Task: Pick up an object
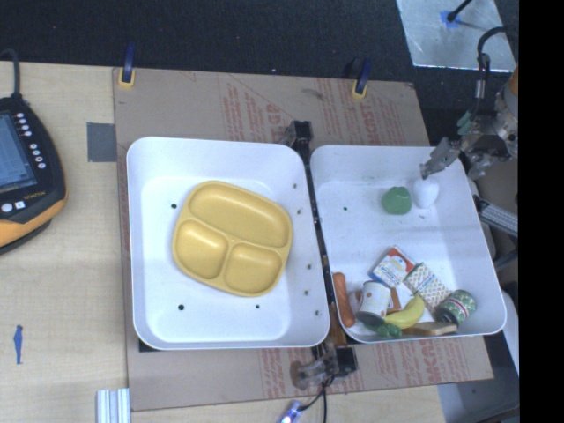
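Observation:
My gripper (457, 162) hangs over the far right corner of the right bin (352, 170), open, with nothing between its fingers. Just below its left fingertip (437, 160) lie a small white object (426, 192) and a green ball-like object (397, 200), side by side. A pile sits in the bin's near corner: a red-and-white carton (393, 265), a patterned box (426, 283), a green-labelled can (456, 307), a white can (374, 300), a banana (405, 314) and a carrot (341, 296).
In the left bin (150, 315) rests a yellow divided plate (233, 237). A teach pendant (22, 170) lies at the bench's left edge. Two clamps (128, 69) (359, 77) hold the cardboard sheet at the back.

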Controlling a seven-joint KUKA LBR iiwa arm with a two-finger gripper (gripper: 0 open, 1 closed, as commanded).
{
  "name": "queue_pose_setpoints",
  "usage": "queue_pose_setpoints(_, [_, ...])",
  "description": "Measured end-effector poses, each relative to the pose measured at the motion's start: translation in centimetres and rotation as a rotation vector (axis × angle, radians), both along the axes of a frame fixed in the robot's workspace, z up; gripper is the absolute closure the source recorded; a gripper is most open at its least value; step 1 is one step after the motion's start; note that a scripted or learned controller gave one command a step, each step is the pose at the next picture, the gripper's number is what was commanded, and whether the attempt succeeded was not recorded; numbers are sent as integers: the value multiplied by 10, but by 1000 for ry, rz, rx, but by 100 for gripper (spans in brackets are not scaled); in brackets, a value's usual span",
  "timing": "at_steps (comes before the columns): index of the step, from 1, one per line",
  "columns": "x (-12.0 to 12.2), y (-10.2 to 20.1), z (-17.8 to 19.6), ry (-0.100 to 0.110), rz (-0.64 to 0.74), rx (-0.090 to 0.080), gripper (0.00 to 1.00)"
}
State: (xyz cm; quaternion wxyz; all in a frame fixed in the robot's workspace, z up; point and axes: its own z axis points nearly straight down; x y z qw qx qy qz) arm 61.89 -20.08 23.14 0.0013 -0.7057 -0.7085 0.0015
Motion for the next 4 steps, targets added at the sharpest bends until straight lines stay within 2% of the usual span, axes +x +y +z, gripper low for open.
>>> queue_pose_setpoints(1, [11, 23, -137, 3, 2, 0, 0])
queue_pose_setpoints(2, [12, 22, -125, 2, 3, 0, 100])
queue_pose_setpoints(3, [22, 84, -71, -2, -1, 2, 100])
queue_pose_setpoints(4, [1, 166, -33, 1, 2, 1, 100])
